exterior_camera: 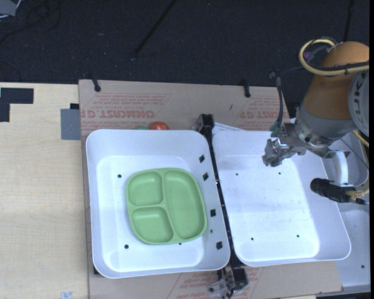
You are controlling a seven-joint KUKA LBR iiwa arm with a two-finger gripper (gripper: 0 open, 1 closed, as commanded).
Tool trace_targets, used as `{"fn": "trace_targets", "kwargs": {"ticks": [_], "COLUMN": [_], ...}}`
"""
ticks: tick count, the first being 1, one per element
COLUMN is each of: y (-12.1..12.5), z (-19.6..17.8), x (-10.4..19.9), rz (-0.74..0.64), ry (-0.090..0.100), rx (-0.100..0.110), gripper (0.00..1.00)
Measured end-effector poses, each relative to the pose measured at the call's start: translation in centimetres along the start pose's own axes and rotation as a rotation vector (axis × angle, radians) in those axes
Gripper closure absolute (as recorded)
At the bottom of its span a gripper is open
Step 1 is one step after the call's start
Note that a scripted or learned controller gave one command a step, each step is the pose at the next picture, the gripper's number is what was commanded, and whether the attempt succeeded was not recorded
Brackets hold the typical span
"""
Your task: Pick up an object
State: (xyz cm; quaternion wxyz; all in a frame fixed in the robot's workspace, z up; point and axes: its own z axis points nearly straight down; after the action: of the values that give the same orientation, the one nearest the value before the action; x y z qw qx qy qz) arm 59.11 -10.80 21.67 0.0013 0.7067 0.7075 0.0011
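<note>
Green divided plate (166, 205) lies flat in the left bin (106, 154), three compartments up. Gripper (273, 154) hangs over the right bin (280, 229) near its far edge, nothing between its fingers; their spread I cannot tell. Cardboard (121, 108) behind bears mirrored red print, unreadable. A red object (158, 127) sits behind the left bin.
</note>
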Motion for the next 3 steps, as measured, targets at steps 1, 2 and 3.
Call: {"fn": "trace_targets", "kwargs": {"ticks": [1, 2, 3], "y": [0.8, 0.8, 0.8], "z": [-4.7, -7.7, -7.5], "x": [0.4, 0.3, 5.4], "rz": [0.000, 0.000, -0.002], "ry": [0.000, 0.000, 0.001], "rx": [0.001, 0.003, 0.007], "gripper": [1.00, 1.00, 1.00]}}
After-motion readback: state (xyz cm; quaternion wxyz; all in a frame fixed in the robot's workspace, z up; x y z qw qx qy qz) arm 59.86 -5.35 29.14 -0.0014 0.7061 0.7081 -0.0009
